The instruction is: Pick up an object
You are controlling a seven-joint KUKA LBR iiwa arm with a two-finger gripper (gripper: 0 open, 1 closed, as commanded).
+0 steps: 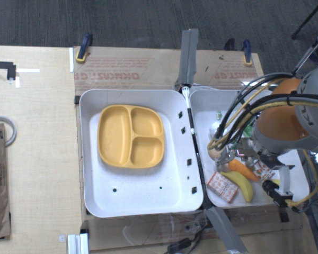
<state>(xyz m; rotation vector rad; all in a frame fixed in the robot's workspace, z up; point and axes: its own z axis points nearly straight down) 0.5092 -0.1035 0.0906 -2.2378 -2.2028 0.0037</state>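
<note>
I can't tell the gripper's (pixel 234 155) state under cables; right bin (pixel 201 121) holds banana (pixel 243 184), carrot (pixel 241 168); left bin (pixel 90 157), yellow plate (pixel 131 136).

A yellow divided plate (pixel 131 136) lies in the left bin (pixel 90 157); the arm (pixel 281 123) hangs over the right bin (pixel 201 115).

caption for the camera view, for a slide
KUKA arm reaches into the right bin over a banana and carrot; yellow divided plate in left bin.

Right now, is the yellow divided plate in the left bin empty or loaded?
Empty. The yellow plate lies flat, right side up, in the left bin, and all three compartments show bare yellow.
</note>
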